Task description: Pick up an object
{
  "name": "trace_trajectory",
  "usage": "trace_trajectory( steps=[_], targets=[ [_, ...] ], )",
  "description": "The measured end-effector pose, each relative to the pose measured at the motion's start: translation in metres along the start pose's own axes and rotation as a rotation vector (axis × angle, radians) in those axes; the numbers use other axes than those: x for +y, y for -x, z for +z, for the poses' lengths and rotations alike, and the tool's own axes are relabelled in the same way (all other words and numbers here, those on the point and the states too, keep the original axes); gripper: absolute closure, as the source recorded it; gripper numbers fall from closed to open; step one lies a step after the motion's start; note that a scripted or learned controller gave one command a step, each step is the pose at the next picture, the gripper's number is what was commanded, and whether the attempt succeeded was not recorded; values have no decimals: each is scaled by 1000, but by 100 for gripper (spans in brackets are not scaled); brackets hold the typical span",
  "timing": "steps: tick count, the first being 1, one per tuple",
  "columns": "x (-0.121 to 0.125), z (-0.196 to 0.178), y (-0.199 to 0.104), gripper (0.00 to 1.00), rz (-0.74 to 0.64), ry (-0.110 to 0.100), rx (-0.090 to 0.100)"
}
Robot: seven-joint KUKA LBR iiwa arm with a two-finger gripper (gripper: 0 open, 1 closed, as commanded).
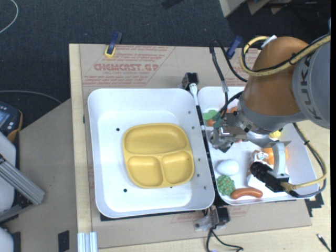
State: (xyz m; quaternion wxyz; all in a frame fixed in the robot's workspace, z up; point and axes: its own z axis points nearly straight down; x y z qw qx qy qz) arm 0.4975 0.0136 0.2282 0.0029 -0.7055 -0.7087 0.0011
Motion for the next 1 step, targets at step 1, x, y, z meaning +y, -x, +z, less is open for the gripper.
trace_trajectory(
  steps=[1],
  targets=[
    [-16,-3,-16,100,2,1,-1]
  ],
)
